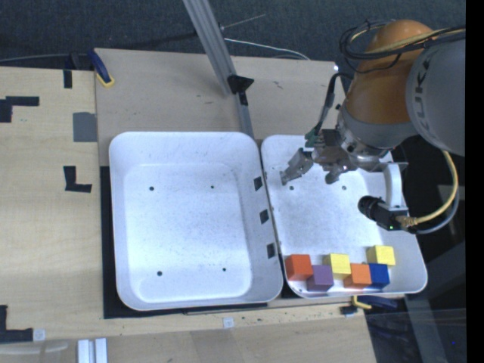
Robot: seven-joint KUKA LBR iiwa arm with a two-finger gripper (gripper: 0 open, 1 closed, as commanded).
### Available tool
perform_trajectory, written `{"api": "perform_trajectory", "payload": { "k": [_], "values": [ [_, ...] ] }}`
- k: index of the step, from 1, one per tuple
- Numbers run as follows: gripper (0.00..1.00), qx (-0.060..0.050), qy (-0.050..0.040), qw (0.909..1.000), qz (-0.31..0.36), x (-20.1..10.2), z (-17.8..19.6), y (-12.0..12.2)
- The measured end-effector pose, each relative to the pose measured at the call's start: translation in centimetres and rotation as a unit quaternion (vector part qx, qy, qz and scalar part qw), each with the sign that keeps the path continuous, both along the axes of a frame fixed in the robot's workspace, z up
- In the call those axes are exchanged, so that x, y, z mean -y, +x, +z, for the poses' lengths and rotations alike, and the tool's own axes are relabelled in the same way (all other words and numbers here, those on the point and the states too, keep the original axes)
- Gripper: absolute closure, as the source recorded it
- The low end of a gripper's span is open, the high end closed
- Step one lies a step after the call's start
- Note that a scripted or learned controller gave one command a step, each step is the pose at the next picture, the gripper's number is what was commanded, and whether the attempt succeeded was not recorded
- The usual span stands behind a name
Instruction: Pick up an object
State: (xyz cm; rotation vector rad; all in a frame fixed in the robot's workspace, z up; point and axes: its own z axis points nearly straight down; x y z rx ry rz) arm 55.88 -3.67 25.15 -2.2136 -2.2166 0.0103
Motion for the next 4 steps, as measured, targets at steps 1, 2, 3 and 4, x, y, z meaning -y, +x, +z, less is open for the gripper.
{"api": "perform_trajectory", "payload": {
  "k": [1, 2, 3, 4],
  "values": [
    [1.0, 0.004, -0.001, 1.0, 0.0, 0.2, 1.2, 0.4],
    [0.0, 0.004, -0.001, 1.0, 0.0, 0.2, 1.2, 0.3],
    [0.0, 0.006, -0.0018, 1.0, 0.001, 0.6, -1.4, 10.4],
    [0.0, 0.005, -0.0016, 1.0, 0.001, 0.6, -1.2, 10.2]
  ]
}}
